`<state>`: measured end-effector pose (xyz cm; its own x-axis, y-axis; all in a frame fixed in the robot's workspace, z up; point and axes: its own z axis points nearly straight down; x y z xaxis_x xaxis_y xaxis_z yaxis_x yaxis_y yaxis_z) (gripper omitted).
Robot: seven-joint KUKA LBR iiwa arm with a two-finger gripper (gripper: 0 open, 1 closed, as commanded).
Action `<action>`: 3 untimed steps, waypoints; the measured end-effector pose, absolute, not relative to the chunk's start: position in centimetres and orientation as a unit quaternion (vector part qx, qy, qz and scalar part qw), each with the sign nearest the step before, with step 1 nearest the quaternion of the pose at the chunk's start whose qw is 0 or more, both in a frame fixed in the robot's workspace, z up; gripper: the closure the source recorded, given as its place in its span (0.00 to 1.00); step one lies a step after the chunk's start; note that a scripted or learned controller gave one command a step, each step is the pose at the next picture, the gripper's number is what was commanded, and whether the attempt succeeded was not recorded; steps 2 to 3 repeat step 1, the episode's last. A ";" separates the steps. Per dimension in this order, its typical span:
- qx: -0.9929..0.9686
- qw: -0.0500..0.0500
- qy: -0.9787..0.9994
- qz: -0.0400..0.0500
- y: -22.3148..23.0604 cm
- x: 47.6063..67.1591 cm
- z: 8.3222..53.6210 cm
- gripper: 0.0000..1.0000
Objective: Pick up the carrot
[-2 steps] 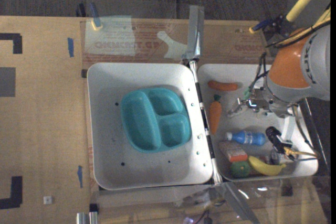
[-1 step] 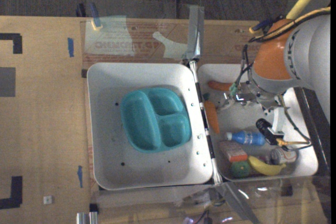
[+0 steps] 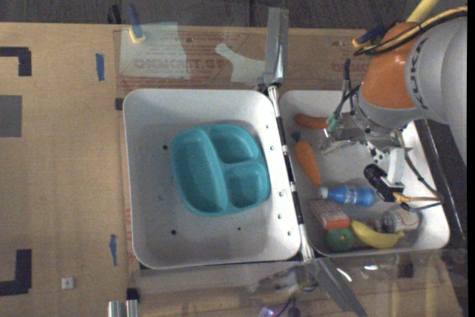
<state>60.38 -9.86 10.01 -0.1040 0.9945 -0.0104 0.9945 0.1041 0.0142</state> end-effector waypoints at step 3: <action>0.814 0.000 0.580 0.000 -1.7 55.9 18.4 1.00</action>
